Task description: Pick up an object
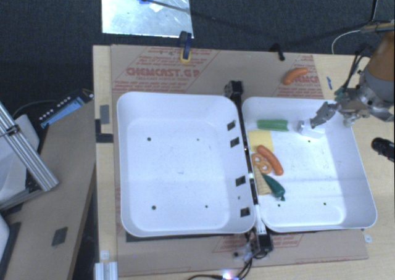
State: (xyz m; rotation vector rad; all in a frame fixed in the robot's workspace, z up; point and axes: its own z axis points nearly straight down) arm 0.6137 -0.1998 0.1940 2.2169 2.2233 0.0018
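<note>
My gripper hangs over the back right part of the right bin. It looks open, with one grey finger splayed to the left, and nothing shows between the fingers. Left of it a green cylinder lies near the bin's back edge. Further forward along the bin's left side lie an orange sausage, an orange ring-shaped piece, a flat yellow piece and a dark green piece.
The left bin stands beside the right one, with a black clip rail between them. A second orange sausage lies on the cardboard behind the right bin. A cable loops above the arm.
</note>
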